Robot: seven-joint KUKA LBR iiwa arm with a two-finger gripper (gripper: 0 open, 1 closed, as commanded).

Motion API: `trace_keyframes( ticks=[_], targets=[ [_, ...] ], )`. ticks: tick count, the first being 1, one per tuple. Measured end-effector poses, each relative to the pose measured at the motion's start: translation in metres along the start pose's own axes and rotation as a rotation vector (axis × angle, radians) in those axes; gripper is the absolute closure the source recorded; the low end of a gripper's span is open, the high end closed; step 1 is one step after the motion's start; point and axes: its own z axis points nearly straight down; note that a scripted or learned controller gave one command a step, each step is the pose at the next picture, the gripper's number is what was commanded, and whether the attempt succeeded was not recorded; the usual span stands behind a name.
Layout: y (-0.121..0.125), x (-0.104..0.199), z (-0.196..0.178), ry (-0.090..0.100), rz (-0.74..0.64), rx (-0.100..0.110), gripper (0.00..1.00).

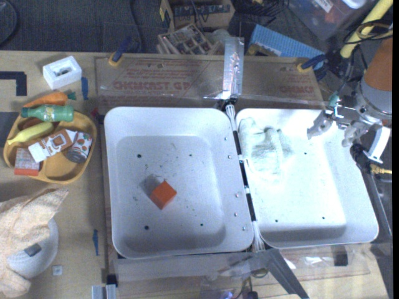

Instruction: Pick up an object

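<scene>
The bench (56,248) was the biggest thing, and it held two white bins side by side. The left bin (124,129) had one small orange block (164,194) lying on its floor, a little below the middle and nearer the left wall than the right. Nothing touched the block. The right bin (349,223) had a pale smeared patch (265,148) near its upper left corner.

The robot arm (380,73) came in at the right edge of the bench, over the upper right corner of the right bin. Its gripper (333,124) hung there, well apart from the block. I could not tell if it was open or closed.

At the left edge of the bench sat a yellow bowl (59,173) full of toy food. A green bottle (48,113) lay on top.
</scene>
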Motion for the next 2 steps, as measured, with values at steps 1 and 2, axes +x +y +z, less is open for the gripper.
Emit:
trace_keyframes(
  ticks=[1, 2],
  targets=[
    [0.032, 0.085, 0.094, -0.001, 0.057, -0.011, 0.0],
    [0.032, 0.092, -0.066, -0.001, 0.169, -0.006, 0.0]
  ],
)
